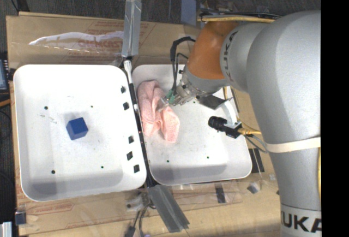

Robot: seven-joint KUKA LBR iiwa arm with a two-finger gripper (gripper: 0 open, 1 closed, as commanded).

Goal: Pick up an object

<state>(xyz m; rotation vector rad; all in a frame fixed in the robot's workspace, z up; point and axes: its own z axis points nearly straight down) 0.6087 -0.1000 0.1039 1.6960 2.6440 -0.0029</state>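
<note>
Looming largest at the right of the camera view is the grey arm (283,99), its orange band (206,58) sitting at about one o'clock from the middle of the right bin (218,167). Below the band the gripper (173,98) reaches down to the upper left part of that bin, right at the edge of a crumpled pink cloth (157,111).

The cloth lies against the bin's left wall, its long axis running roughly from twelve to six o'clock, with most of its bulk at about seven o'clock from the gripper tip. Whether the jaws are spread or closed cannot be told from here (the wrist and the folds of cloth hide that), and nothing can be seen to be held.

In the left bin (32,176) a small blue cube (77,128) sits alone, well apart from the gripper at about nine o'clock, across the divider between the bins.

My reading is that the cloth is the target, being by far the nearer thing. A good grasp would likely need the tip to bite across a raised fold; a pinch at the very edge could slip off soft fabric.
</note>
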